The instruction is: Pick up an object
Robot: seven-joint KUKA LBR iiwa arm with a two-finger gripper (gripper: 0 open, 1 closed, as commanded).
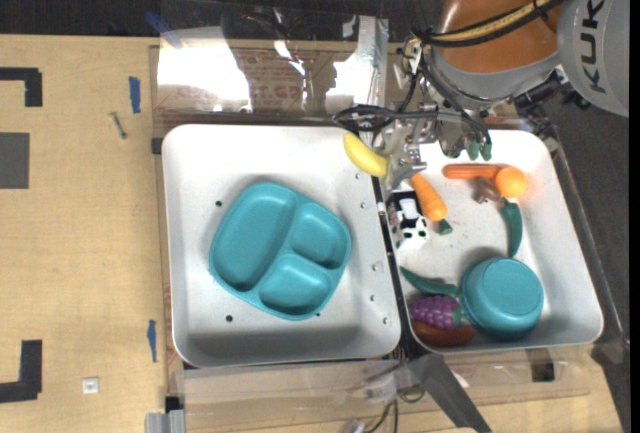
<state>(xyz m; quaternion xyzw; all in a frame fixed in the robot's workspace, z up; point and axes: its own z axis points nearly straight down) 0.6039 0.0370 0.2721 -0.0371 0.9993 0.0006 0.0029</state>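
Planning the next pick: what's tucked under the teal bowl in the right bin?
Purple grapes poke out at the teal bowl's lower left edge, and a teal strip runs under its left rim. Whatever else lies beneath the bowl is covered.

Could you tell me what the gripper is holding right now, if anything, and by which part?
It cannot be told. The gripper sits low at the divider between the bins, next to the banana and the carrot, but no object is visibly in its grasp.
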